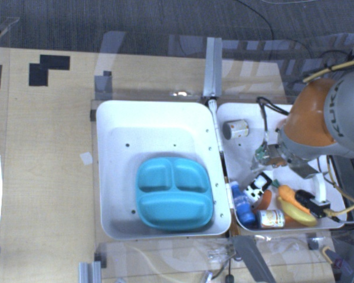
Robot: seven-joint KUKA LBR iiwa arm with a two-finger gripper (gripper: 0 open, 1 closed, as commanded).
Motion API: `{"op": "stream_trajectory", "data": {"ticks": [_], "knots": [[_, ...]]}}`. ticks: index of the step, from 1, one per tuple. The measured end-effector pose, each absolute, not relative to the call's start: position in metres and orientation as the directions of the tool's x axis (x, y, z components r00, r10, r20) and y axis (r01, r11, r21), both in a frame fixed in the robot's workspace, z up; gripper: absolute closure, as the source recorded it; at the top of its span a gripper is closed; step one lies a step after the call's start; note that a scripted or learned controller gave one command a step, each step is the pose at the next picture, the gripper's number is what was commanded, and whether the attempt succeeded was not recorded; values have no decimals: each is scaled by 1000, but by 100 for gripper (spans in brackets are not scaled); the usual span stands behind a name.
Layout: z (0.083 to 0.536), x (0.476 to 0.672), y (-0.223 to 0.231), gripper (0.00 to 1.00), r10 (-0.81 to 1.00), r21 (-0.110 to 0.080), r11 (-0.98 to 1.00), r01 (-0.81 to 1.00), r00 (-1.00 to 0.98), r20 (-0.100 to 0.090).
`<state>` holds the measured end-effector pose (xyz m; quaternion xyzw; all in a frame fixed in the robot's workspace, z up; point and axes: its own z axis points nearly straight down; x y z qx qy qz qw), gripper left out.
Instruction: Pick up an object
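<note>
Arm (318,122) seemingly hides the gripper's (264,155) fingers.

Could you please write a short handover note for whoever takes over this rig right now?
Gripper: low over the right white bin; finger state unclear, nothing seen held.
Right bin holds a small silver metal cylinder, black-and-white dice-like block, blue plastic bottle, orange carrot, yellow banana and a small labelled jar.
Left white bin holds a blue divided plastic plate.
Done: no pick confirmed. Left: grasp and lift an object.
</note>
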<state>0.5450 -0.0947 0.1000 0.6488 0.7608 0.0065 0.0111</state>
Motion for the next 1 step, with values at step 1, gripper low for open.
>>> {"op": "stream_trajectory", "data": {"ticks": [1], "knots": [[253,551,-70,100,971,3,241,971,-241,-2]]}}
